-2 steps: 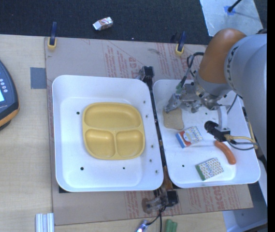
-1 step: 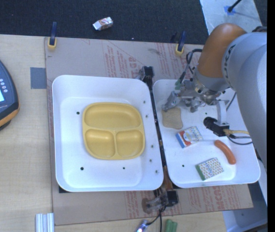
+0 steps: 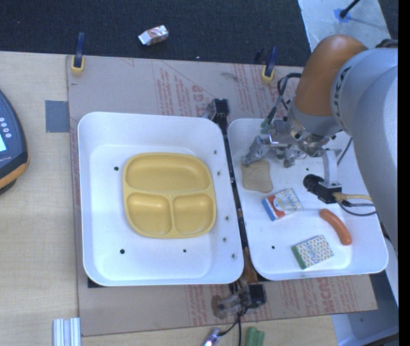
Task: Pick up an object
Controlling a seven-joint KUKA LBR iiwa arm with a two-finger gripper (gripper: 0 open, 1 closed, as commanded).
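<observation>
Reaches in from the right, with the gripper (image 3: 256, 156) set low over the far left corner of the right bin (image 3: 359, 259). Sits directly at the far edge of the tan flat piece (image 3: 257, 180), judged the intended target. Cannot tell whether the claw is wide or narrow; cannot confirm any hold. Favours this piece probably for its open surround: striped packet (image 3: 282, 203), orange sausage-shaped piece (image 3: 336, 227) and green patterned packet (image 3: 313, 251) lie apart, nearer the front. Stands apart from the left bin (image 3: 100, 215), occupied by a yellow divided tray (image 3: 168, 193).
</observation>
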